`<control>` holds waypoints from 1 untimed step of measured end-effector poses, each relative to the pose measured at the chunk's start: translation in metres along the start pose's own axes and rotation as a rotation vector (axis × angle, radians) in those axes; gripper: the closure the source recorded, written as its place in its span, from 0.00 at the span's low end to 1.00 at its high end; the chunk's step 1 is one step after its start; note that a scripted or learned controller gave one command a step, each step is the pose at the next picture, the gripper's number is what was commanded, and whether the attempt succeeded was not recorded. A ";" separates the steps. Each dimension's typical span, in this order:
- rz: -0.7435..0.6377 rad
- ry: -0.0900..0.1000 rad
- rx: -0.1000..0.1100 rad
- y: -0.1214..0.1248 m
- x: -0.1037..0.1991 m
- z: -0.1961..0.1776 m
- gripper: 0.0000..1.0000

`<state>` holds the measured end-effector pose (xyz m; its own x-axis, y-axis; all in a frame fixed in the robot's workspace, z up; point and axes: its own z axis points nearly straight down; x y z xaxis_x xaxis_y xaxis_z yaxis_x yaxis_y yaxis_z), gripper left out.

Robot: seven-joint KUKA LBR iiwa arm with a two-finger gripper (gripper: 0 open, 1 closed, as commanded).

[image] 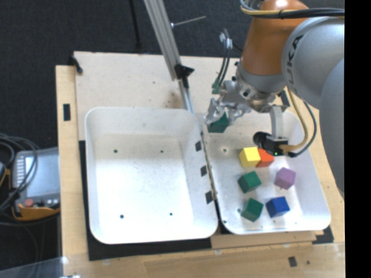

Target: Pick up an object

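My gripper (221,116) hangs over the back left corner of the right bin (313,219), close to the ridge between the two bins. It is shut on a dark green block (218,124), which is lifted above the bin floor. Lower in the right bin lie a yellow block (250,156), an orange block (265,157) right behind it, a purple block (284,178), a blue block (277,206) and two more green blocks (249,182) (253,209).
The left bin (145,172) sits beside the right one. A slanted metal rail (165,39) rises from the back of the bench, just left of the gripper. A black cable and small device (272,141) hang by the wrist.
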<state>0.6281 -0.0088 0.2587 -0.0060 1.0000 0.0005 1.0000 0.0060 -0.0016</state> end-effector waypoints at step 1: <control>-0.001 0.000 0.003 0.004 0.050 0.014 1.00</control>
<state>0.6316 0.0414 0.2444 -0.0065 1.0000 0.0006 1.0000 0.0065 -0.0045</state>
